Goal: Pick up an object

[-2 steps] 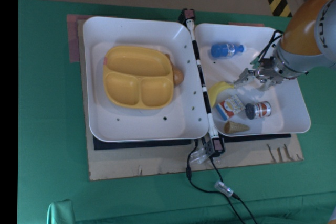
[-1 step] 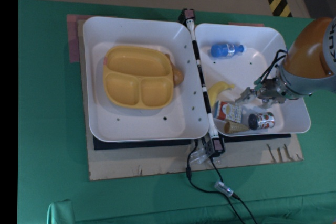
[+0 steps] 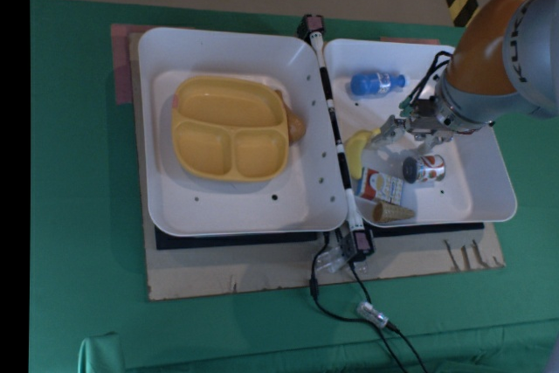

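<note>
- Gripper [image 3: 397, 128] sits low in the right bin [image 3: 489, 179], right of frame centre; whether it is open or closed on anything cannot be told at this size and angle.
- Yellow banana [image 3: 358, 148] lies just left of the gripper, close to the divider edge between the bins.
- Small carton [image 3: 382, 186] lies below the banana, with an ice-cream cone [image 3: 393, 211] beneath it near the bin's lower rim.
- Tin can [image 3: 424, 169] lies on its side just below and right of the gripper.
- Blue bottle [image 3: 376, 84] lies near the upper rim of the right bin, apart from the other things.
- Bare white floor shows in the right part of the right bin, toward its right rim.
- Left bin [image 3: 175, 205] holds a yellow divided tray [image 3: 231, 128], with bare floor along its lower and left edges.
- Grey arm with orange band [image 3: 493, 44] enters from the upper right of the frame.
</note>
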`<state>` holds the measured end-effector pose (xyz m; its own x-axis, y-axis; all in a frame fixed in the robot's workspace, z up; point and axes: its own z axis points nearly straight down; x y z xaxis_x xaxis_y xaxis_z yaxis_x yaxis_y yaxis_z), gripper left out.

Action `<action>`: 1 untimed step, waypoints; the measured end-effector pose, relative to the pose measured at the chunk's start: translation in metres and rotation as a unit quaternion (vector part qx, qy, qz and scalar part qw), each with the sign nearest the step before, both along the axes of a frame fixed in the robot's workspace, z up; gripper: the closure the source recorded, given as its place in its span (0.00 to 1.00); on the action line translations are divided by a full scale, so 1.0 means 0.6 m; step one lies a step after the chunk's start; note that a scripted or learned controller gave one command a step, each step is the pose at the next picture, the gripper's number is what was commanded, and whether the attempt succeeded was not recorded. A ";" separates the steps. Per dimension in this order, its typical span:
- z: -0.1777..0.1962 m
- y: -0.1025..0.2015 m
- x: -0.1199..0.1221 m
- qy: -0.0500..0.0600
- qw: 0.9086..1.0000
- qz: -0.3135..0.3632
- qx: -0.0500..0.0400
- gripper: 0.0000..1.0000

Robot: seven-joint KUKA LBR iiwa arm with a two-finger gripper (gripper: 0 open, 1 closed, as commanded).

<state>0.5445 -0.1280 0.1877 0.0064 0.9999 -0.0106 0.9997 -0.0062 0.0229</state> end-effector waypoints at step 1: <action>0.001 -0.016 -0.047 -0.002 1.000 0.000 0.000 0.00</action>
